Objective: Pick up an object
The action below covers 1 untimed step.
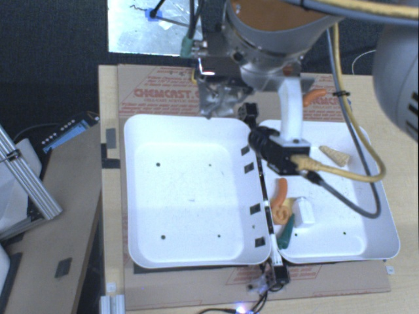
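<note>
My gripper (pixel 219 103) hangs over the far rim of the left bin (pixel 141 175), near the divide between the two bins; it looks blurred. The right bin (pixel 366 237) holds several small things along its left side: an orange carrot-shaped piece (pixel 280 198), a small white block (pixel 304 212) beside it, and a green piece (pixel 286 235) just in front. A beige cone (pixel 334 154) lies further right. Another orange piece (pixel 315 97) rests at the right bin's far edge. Nothing shows in the gripper.
The arm's big grey and orange body (pixel 281 18) covers the top middle and hides the right bin's far left corner. Both bins sit on a cardboard sheet (pixel 157 90). Black clips (pixel 256 209) line the seam between the bins.
</note>
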### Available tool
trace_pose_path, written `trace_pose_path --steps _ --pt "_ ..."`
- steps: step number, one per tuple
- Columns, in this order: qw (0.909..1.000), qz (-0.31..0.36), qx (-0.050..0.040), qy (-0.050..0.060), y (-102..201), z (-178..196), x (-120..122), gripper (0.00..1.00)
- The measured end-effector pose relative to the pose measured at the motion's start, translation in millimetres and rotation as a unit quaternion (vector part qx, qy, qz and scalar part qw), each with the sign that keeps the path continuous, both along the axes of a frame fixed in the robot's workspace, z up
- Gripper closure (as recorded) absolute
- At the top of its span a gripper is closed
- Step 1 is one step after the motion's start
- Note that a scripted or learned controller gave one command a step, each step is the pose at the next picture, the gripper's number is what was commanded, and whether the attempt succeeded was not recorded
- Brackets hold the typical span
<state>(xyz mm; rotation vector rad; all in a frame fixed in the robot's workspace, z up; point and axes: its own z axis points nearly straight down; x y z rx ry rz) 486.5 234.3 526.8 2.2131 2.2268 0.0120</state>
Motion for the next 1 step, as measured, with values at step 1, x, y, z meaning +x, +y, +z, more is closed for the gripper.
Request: trace_pose_path --steps 1 --pt "1.0000 0.000 -0.0013 0.003 0.0 8.2 -0.2 1.00"
